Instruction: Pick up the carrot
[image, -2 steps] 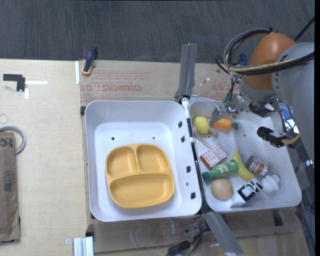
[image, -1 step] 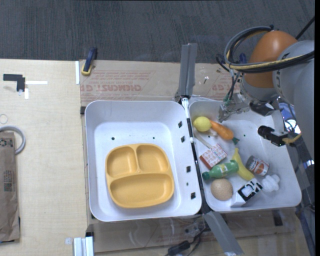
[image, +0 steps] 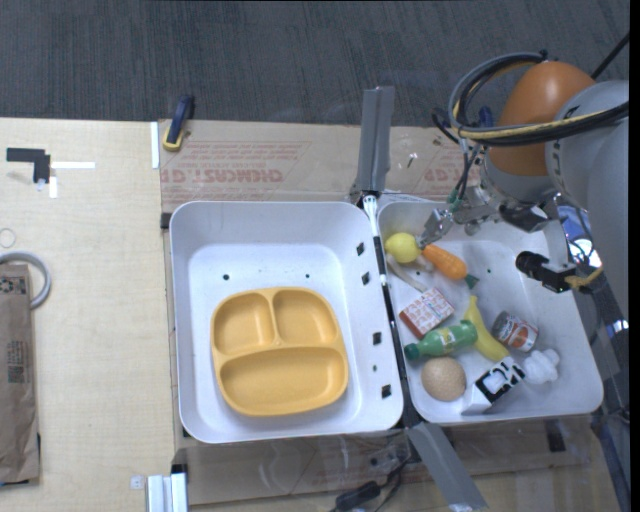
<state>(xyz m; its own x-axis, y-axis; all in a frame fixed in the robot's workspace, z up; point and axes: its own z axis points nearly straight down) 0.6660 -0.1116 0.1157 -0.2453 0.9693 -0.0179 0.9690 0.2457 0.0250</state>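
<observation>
- Even, bright overhead light, with no hard shadows across the bench (image: 80, 300).
- The two white bins (image: 200, 330) are close to washed out; soft grey shading lies along their inner walls.
- The yellow plate (image: 280, 350) casts a faint shadow at its lower edge.
- Small bright glints show on the arm (image: 590, 130).
- Focus is fair, yet small packages look soft and their labels are unreadable.

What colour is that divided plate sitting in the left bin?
The divided plate is yellow-orange, seen plainly in the camera view.
</observation>
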